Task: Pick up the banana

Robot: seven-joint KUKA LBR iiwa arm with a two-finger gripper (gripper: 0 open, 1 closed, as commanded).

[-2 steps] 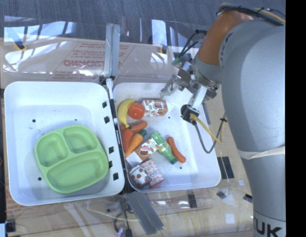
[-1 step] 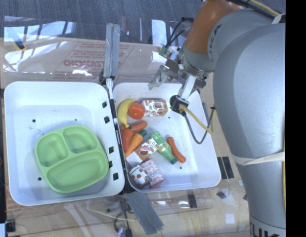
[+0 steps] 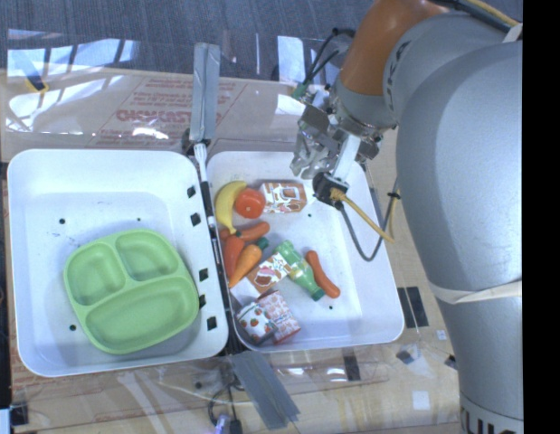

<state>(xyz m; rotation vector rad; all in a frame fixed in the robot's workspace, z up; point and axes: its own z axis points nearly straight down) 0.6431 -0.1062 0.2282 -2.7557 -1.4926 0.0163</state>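
The yellow banana [image 3: 225,202] lies curved at the upper left of the right bin [image 3: 370,306], close to the divider, with a red tomato [image 3: 249,203] touching its right side. My gripper [image 3: 314,170] hangs over the bin's upper right part, to the right of the banana and above a small printed carton [image 3: 283,197]. It is well apart from the banana. Nothing shows between its fingers.
The right bin also holds carrots [image 3: 243,260], a green bottle [image 3: 300,272], a red-orange pepper [image 3: 323,275] and small cartons [image 3: 269,317]. A green sectioned plate [image 3: 130,287] sits in the left bin [image 3: 35,206]. A yellow cable [image 3: 365,220] trails from the wrist over the right bin.
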